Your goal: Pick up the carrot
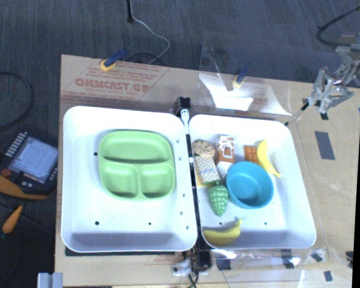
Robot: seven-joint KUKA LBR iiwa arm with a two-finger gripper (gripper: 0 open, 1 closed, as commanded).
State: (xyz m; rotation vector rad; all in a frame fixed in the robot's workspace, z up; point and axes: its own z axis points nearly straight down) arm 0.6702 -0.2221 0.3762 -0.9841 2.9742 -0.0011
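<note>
The carrot (pixel 250 153) is a small orange piece in the right bin (pixel 299 178), near its back. It lies between a brown and white toy box (pixel 225 148) and a yellow banana (pixel 266 156), just behind the blue bowl (pixel 249 184), whose rim hides its lower end. My gripper (pixel 327 90) hangs at the top right, above the bench and outside the bin, well behind and to the right of the carrot. It holds nothing that I can see.
The right bin also holds a cookie (pixel 203 149), a speckled cracker (pixel 206 169), a green knobbly toy (pixel 218 199) and a second banana (pixel 222 232) at the front. A green divided plate (pixel 136 163) sits in the left bin (pixel 77 225).
</note>
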